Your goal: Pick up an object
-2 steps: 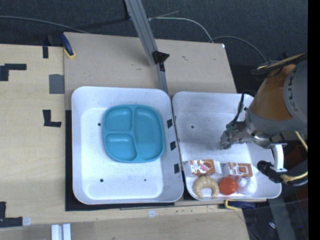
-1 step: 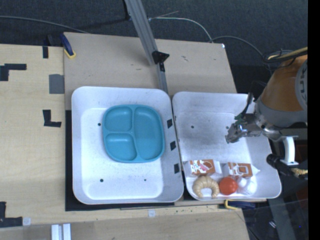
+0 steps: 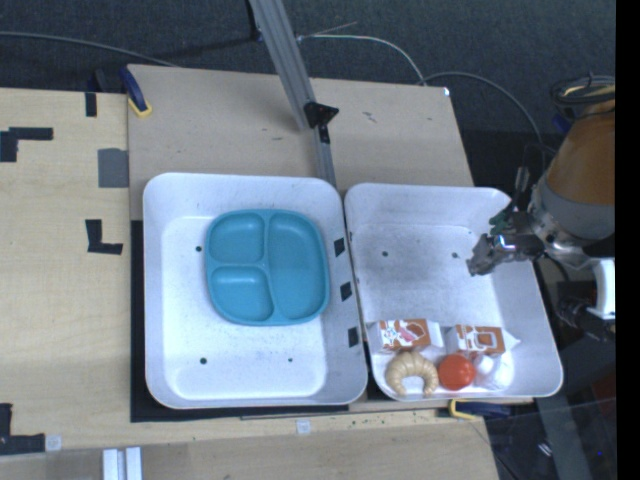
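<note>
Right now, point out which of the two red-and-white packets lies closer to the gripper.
The right-hand packet, above the red ball. It lies below the gripper; the other packet sits further left, above the croissant.

The right bin has a wide bare floor from its centre toward 12 and 9 o'clock, open to a descent. Its 6 o'clock edge is crowded: two snack packets, a croissant and a red ball lie close together, some touching, with narrow gaps. The end effector hangs over its 3 o'clock side. In the left bin a blue divided plate takes the middle; free floor runs along 6 and 9 o'clock. A slanted metal pole crosses at 12 o'clock above the bins' junction
</note>
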`<move>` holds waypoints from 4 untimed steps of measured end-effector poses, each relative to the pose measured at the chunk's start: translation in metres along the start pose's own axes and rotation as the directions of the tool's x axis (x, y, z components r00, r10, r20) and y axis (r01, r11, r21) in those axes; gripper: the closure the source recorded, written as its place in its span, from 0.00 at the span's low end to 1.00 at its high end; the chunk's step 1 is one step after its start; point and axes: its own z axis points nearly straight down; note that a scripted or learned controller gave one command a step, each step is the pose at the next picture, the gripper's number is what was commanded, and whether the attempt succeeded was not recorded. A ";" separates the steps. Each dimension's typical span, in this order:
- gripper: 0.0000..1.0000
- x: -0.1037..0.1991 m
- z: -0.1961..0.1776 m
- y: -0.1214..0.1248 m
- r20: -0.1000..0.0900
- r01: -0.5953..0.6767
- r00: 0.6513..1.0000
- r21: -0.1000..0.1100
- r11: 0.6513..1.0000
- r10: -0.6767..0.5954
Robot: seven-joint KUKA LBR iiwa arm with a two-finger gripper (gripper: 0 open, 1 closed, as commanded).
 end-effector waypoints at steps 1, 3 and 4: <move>1.00 0.000 -0.012 0.001 -0.001 0.000 1.000 0.003 1.000 0.000; 1.00 0.099 -0.017 0.022 -0.003 0.006 1.000 0.005 1.000 -0.006; 1.00 0.158 -0.007 0.030 -0.002 0.007 1.000 0.006 1.000 -0.006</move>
